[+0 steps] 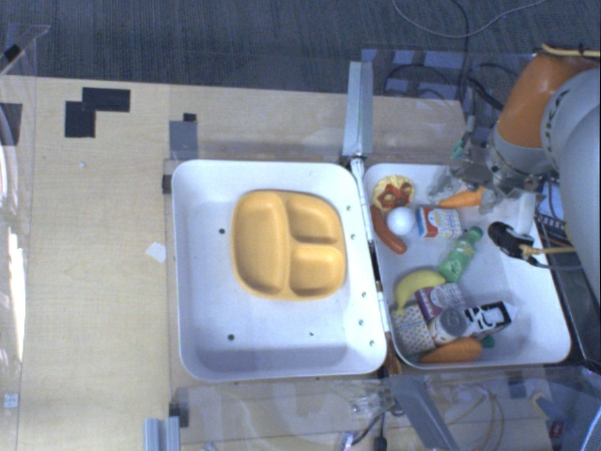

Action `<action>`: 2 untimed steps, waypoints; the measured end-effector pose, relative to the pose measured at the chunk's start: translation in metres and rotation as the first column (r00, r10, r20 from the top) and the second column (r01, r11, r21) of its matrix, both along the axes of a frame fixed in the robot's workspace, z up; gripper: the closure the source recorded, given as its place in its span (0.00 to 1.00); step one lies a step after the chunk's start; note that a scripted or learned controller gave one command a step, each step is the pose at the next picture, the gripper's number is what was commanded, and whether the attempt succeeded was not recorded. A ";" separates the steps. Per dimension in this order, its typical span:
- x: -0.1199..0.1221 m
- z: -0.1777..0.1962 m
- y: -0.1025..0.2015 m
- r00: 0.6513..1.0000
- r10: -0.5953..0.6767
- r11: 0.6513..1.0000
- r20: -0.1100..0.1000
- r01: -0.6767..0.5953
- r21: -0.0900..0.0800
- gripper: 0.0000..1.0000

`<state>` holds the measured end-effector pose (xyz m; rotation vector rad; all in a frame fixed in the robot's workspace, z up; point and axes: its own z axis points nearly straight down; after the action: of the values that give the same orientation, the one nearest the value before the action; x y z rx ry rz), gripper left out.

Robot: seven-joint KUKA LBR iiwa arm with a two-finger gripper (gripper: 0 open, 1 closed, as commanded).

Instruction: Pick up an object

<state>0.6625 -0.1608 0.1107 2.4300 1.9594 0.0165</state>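
— Where do you see the arm?

— Look to the upper right: the grey arm with its orange band (531, 97) leans in over the far corner of the right white bin (554, 322), and its two-finger gripper (481, 181) hangs low at the bin's back wall. You cannot tell from here how far its fingers are spread.

— And the thing nearest it?

— You have a small orange carrot-shaped toy (462, 197) lying just under the gripper, touching or nearly so; you cannot tell which. Its long axis runs almost left to right, the tapered tip toward the left, beside a white and red packet (439, 221).

— Anything else?

— A second orange carrot (454, 349) lies at the near edge, and the yellow divided tray (286, 243) sits in the left white bin (202, 280)
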 end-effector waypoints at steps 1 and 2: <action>0.007 -0.019 -0.019 0.998 -0.056 0.998 -0.021 0.056 0.009 0.00; 0.010 -0.002 -0.018 0.999 -0.050 0.999 -0.017 0.050 0.007 1.00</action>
<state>0.6720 -0.1790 0.1085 2.4916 1.9080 0.0025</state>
